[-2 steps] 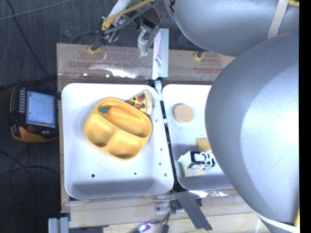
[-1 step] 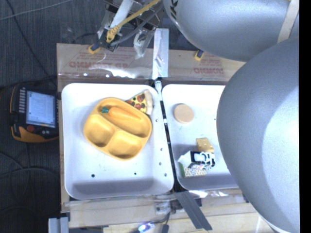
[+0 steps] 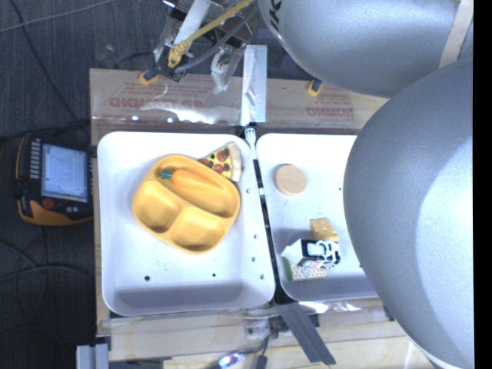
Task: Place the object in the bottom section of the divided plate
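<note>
A yellow divided plate lies in the left bin. An orange toy carrot with a green end rests in the plate's upper section. The two lower sections hold nothing. A toy pizza slice leans at the plate's back right rim. My gripper hangs high above the bench, past the back edge of the left bin. Its fingers stand apart and open with nothing between them. A yellow cable runs along it.
The right bin holds a round tan disc, a small yellow block, a black-and-white item and a printed packet. The big grey arm covers that bin's right half. A handheld pendant lies left of the bench.
</note>
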{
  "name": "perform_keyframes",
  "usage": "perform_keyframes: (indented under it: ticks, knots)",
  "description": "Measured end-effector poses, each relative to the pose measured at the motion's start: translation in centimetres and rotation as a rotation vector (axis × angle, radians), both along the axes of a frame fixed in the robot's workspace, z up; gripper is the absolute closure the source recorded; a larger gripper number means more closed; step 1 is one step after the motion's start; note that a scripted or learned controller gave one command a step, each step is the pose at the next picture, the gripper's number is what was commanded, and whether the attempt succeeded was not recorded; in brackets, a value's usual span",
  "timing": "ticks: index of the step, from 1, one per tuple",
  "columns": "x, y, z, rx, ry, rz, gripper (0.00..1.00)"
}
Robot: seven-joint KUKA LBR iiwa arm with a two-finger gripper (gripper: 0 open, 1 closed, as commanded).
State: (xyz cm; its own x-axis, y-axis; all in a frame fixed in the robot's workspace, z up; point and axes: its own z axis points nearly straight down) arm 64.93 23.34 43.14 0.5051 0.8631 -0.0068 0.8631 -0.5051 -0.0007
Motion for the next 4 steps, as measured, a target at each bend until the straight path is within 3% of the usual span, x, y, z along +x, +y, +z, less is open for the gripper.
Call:
perform_keyframes:
  ticks: [4]
  knots:
    - [0.00,0.00,0.00,0.000,0.000,0.000,0.00]
